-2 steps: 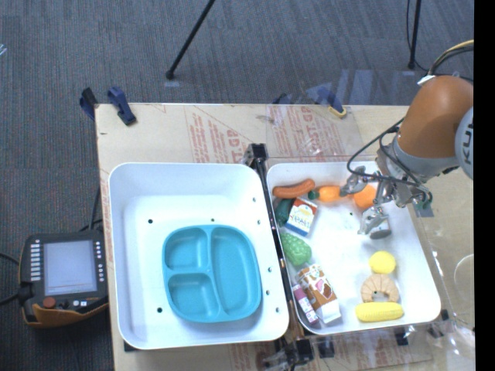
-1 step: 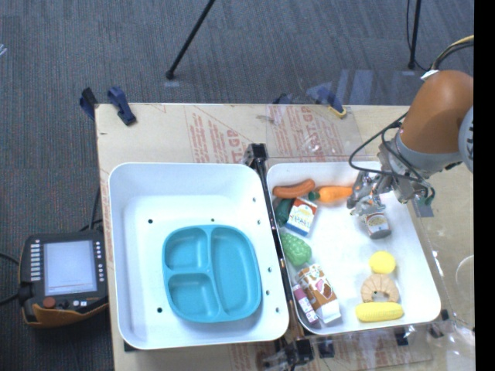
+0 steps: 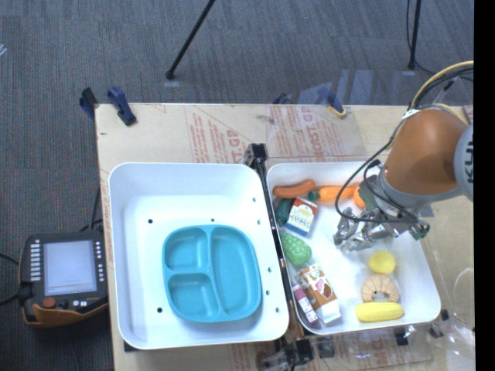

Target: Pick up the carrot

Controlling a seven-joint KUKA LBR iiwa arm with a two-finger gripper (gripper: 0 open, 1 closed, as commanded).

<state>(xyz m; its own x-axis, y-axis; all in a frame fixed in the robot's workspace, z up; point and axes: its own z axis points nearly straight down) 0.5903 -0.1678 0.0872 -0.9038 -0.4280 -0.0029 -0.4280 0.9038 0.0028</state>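
Overhead, grey metal two-finger gripper [image 3: 357, 236] low in the right shallow white bin [image 3: 430, 284], grip state impossible to tell, slim orange plastic carrot [image 3: 334, 193] just behind it.

We see the carrot [image 3: 338, 194], a small orange toy vegetable, lying flat on the floor of the right-hand white bin [image 3: 427, 275], close to that bin's far wall. Its long axis runs roughly left to right across the bin, and its right end passes under the robot arm, so we cannot make out its full length. Its left end lies just beside the green-tipped end of a reddish-orange sausage-shaped toy [image 3: 294, 188], and we cannot tell whether the two touch.
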